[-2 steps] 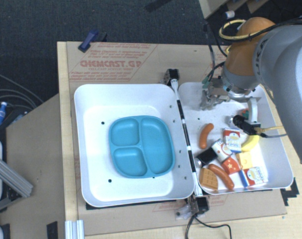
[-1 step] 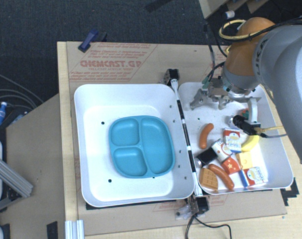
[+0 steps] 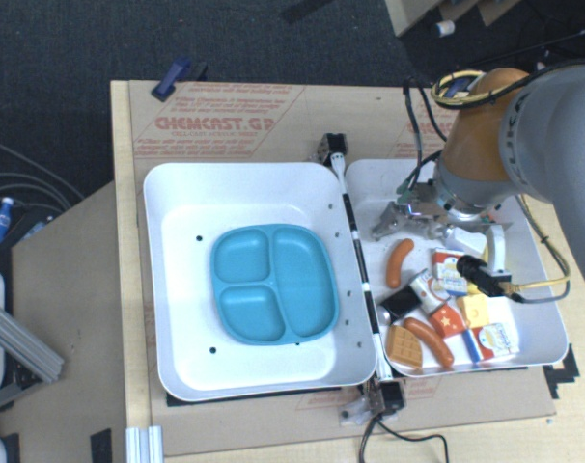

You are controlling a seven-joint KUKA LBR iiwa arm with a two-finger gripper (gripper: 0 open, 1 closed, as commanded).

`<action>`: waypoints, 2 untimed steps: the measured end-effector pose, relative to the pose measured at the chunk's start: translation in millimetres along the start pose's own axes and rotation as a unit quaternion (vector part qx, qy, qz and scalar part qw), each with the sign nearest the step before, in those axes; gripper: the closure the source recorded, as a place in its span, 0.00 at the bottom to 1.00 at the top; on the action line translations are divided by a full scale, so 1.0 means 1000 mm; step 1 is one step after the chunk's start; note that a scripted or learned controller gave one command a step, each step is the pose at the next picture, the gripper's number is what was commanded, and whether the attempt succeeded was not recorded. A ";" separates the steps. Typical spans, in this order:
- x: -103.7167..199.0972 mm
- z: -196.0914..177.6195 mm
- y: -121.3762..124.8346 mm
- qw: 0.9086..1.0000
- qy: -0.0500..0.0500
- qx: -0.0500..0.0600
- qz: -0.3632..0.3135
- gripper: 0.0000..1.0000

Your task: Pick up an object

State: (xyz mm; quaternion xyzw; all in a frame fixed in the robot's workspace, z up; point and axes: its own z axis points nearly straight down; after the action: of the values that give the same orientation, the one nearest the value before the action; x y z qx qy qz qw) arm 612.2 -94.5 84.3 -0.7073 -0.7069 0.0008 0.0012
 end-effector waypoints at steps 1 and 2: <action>-0.001 -0.001 0.055 1.000 0.000 -0.002 -0.001 0.00; 0.003 -0.001 0.054 1.000 0.000 -0.001 -0.001 0.00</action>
State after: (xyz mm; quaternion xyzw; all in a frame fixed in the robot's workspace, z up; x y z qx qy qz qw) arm 666.6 -91.1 85.0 -0.7069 -0.7073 0.0001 0.0002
